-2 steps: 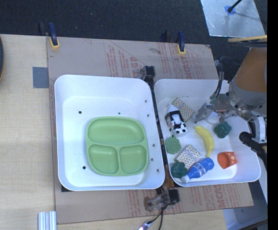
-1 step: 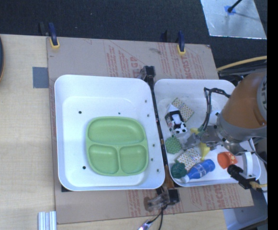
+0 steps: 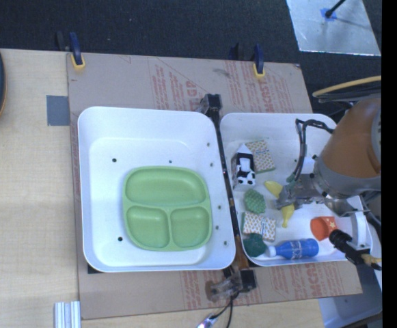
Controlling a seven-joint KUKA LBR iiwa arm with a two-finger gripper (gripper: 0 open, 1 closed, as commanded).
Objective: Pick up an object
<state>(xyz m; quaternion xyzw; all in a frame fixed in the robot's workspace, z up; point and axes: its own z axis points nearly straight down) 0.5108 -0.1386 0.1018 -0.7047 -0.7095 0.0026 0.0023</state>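
The right bin (image 3: 280, 123) holds several small things. A black-and-white toy cow (image 3: 244, 169) lies near its left wall, with checked cloth pieces (image 3: 259, 154) behind it. A yellow toy (image 3: 274, 188) lies mid-bin, and its lower end (image 3: 287, 215) sticks out below my gripper (image 3: 292, 198). The gripper hangs low over that yellow toy and covers its middle. A green leaf-like piece (image 3: 255, 200), another checked piece (image 3: 259, 225), a dark teal lump (image 3: 253, 244), a blue and white bottle (image 3: 294, 249) and an orange piece (image 3: 322, 225) lie toward the front.
The left bin (image 3: 96, 183) bears a green divided plate (image 3: 167, 207). The grey arm with its orange band (image 3: 352, 145) comes in over the right bin's right side, with a black cable (image 3: 300, 142) looping above the wrist. Clamps hold the board's far edge.
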